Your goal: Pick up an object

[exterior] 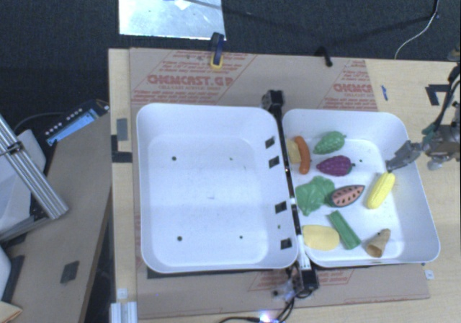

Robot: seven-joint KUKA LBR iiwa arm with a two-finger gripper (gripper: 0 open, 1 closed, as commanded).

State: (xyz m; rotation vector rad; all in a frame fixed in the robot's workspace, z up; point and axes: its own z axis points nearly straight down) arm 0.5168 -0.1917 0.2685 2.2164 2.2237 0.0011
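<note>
While the left bin (209, 192) lies bare of toys, the right bin (414, 192) carries them all, spread across its floor. Along its left wall lie a small yellow piece (294, 148) and an orange carrot (302, 155), touching side by side. Near the top sits a green pepper (329, 143), and just below it a purple fruit (334, 166). Lower, a leafy green (312, 195) touches a watermelon slice (347, 195), and to the right of that slice a yellow corn cob (380, 190) stands tilted. Along the bottom lie a yellow lemon (320, 237), a dark green stick (344, 229) leaning across beside it, and a tan cone (377, 243) near the right corner. At the right rim of this bin the gripper (398, 158) reaches in from the right, low over the edge, just above and to the right of the corn and apart from it. Nothing lies between its fingers; whether they are apart or together I cannot tell, for they are too small and blurred.
</note>
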